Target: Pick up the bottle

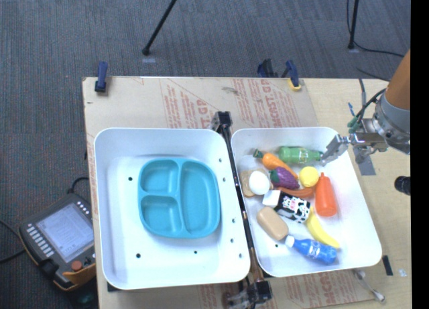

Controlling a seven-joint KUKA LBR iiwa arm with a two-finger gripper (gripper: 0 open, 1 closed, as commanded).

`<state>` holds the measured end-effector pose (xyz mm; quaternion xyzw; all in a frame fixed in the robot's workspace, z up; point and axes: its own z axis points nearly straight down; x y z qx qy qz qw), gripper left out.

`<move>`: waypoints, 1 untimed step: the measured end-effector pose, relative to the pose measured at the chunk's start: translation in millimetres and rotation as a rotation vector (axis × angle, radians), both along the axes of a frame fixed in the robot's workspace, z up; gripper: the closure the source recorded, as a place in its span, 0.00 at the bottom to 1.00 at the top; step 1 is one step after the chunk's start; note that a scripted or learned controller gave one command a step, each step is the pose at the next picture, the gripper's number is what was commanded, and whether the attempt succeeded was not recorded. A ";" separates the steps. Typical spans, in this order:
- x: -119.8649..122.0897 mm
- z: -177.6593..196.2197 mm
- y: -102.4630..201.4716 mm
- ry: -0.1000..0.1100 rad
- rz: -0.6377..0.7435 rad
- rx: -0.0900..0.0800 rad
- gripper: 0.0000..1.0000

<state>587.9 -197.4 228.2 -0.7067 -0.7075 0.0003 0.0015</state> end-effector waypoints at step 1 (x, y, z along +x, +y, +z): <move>0.5 9.8 0.3 0.001 0.002 0.001 1.00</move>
